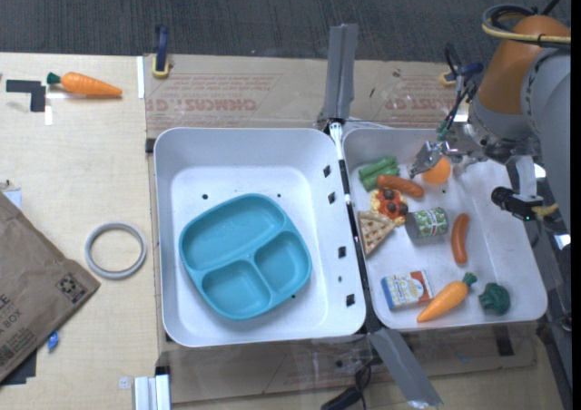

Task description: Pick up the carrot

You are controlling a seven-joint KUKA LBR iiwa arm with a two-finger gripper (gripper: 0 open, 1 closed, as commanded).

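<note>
the carrot [446, 298] lies near the front of the right bin [522, 295], beside the broccoli [494, 297]. the gripper [433, 166] hovers at the back, clamped on an orange piece [438, 172].

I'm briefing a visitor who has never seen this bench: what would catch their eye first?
Probably the big blue divided tray lying alone in the left bin. Next, the jumble of toy food in the right bin, with a carrot near its front edge, and the gripper at its far end.
</note>
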